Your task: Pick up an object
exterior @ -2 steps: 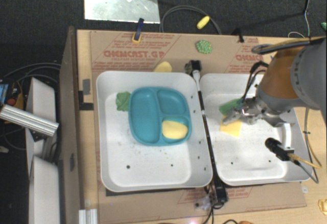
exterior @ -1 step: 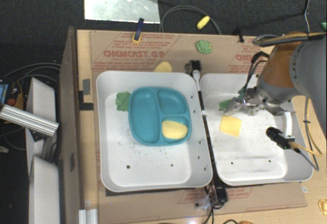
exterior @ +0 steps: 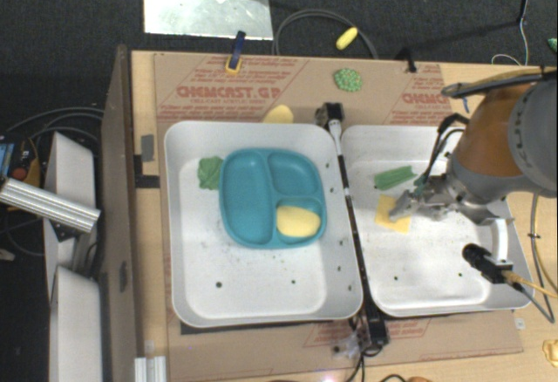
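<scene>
A: Start with the largest. What carries everything?

B: The table [exterior: 261, 88], topped with printed brown cardboard. On it sit two shallow white bins side by side: the left bin [exterior: 187, 284] and the right bin [exterior: 436, 284], walls touching along the middle. I take the left bin as landmark.

A: Arm?

B: The grey arm [exterior: 514, 145] with its orange band enters over the right bin, on the side far from the left bin.

A: Contents of the left bin?

B: A teal divided plate [exterior: 248, 197] lies near its centre. A yellow rounded piece [exterior: 298, 221] rests in the plate's compartment nearest the right bin. A green leafy piece [exterior: 210, 171] lies just beside the plate's outer edge, on the bin floor.

A: And beyond the left bin?

B: In the right bin, a yellow wedge [exterior: 388, 214] lies on the floor, close to the shared wall; a green strip [exterior: 394, 176] lies just behind it. The end effector [exterior: 408, 201] sits low at the wedge's far edge, apparently touching it.

A: Fingers?

B: Cannot tell how far apart they stand; I cannot tell if anything is gripped.

A: Small items?

B: Behind the left bin, on the cardboard: a green bumpy round piece [exterior: 348, 79] and a pale yellow piece [exterior: 279, 115] at the bin's back rim.
</scene>
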Controlling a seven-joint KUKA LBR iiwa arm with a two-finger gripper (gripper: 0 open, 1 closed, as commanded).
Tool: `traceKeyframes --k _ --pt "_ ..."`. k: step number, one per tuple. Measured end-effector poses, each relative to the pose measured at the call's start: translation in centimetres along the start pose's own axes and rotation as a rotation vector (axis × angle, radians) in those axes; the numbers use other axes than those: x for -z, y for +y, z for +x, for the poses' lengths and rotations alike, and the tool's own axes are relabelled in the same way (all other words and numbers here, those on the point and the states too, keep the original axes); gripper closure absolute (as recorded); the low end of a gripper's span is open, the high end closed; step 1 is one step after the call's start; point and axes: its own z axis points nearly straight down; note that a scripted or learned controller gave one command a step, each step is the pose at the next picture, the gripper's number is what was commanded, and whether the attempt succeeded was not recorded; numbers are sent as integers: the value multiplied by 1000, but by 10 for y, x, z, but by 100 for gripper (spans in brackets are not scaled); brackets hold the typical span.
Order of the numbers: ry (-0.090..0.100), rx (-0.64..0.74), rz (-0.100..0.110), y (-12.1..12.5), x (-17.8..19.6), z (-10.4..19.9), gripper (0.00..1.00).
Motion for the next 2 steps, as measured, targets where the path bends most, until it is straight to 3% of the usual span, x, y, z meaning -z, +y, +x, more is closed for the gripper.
traceKeyframes --k 1,2 --pt "1 3 -4 -28 48 20 0" --pt "-1 6 -4 1 -2 19 0"
